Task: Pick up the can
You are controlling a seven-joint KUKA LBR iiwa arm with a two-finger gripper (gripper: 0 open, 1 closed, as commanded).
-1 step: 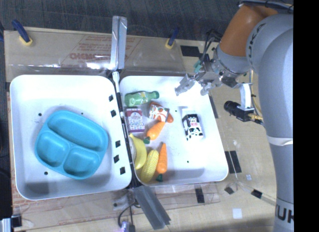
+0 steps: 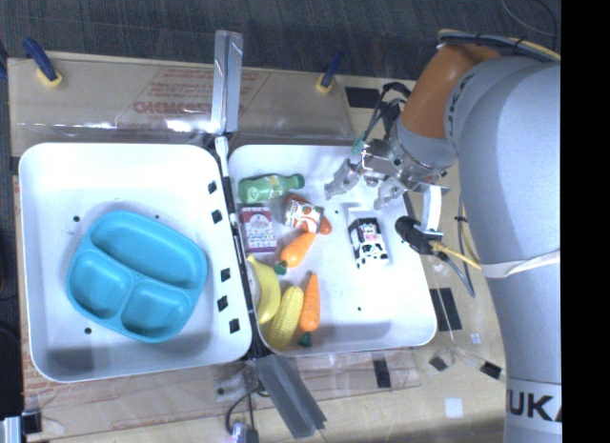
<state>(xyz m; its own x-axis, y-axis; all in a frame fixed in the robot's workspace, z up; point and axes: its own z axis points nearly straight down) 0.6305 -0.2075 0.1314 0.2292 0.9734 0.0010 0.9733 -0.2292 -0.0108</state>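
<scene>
Gripper (image 2: pixel 365 182) right of centre, over right bin's (image 2: pixel 410 322) upper part; fingers spread open, gripping nothing. Can (image 2: pixel 258 229), dark red, lying at right bin's left wall, below green bottle (image 2: pixel 269 187), left of carrot (image 2: pixel 296 250). Blue tray (image 2: pixel 137 273) in left bin (image 2: pixel 48 355).

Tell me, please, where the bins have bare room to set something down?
Left bin: bare floor along the walls around the blue tray. Right bin: free near the front right corner, below the cow-print carton. Crowded along its left side: green bottle, can, carrots, banana, corn.
</scene>
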